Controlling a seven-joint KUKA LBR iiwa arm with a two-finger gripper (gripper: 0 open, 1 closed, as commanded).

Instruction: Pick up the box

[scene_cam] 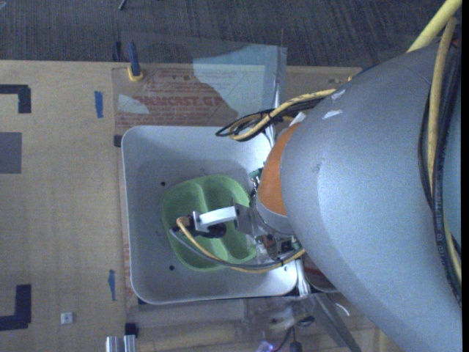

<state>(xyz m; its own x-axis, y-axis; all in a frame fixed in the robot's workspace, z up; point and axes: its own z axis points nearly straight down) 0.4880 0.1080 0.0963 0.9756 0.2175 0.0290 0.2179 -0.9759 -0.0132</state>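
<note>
One white bin (146, 160) sits on the bench (58, 218) | green dish (187, 196) with two parts lies in its middle | big grey arm (366, 196) covers the bin's right side | gripper (248, 229) hangs over the dish's right edge | grip open or closed: cannot tell

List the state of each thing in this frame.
green dish, upright, open side up, lying in the bin.
bin, level on the bench, holding the dish.
arm, reaching in over the bin, its wrist end above the dish.
</note>
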